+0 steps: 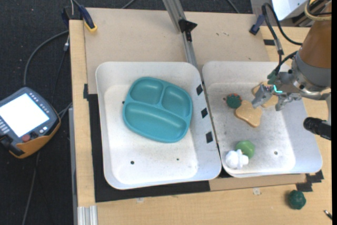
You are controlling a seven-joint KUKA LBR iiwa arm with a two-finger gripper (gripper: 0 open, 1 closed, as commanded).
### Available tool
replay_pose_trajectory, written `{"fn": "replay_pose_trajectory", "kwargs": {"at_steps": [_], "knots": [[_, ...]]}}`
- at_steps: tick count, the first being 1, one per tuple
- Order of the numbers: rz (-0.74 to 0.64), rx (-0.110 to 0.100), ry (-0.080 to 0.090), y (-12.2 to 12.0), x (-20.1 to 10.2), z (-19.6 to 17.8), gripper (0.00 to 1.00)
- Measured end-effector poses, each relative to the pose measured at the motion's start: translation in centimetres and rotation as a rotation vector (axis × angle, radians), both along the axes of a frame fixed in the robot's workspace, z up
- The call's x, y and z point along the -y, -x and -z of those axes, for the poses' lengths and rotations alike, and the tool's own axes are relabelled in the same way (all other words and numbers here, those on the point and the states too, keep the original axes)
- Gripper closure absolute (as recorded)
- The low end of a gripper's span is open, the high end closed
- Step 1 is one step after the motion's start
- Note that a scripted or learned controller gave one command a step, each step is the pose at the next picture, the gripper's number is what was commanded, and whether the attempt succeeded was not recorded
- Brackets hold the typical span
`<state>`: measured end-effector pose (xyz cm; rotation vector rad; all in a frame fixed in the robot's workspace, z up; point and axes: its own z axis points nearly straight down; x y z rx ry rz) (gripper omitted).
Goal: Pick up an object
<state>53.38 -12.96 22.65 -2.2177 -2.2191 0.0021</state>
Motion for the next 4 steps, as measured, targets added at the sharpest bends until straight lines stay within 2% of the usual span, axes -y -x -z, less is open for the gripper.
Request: {"fn": "replay_pose_trajectory", "kwargs": {"at_steps": [1,2,4], "knots": [[0.000,0.003,0.000,-0.1,0.0,-0.1,0.00],[0.001,-0.003,-0.001,0.3,0.1,6.2,0.00],[0.000,0.004,0.000,0.4,0.0,14.1,0.00]]}}
